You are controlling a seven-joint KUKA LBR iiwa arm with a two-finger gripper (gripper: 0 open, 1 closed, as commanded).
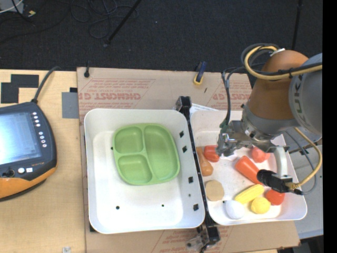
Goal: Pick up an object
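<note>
Gripper [225,145]: low in right bin [295,212], finger state unreadable | Nearest: red piece [211,153], just beside | You centre over it before closing, clear of orange carrot [246,167].

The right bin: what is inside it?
The right bin holds toy foods: an orange carrot, a yellow banana, a tan disc and a white egg. The arm covers the bin's far part.
</note>
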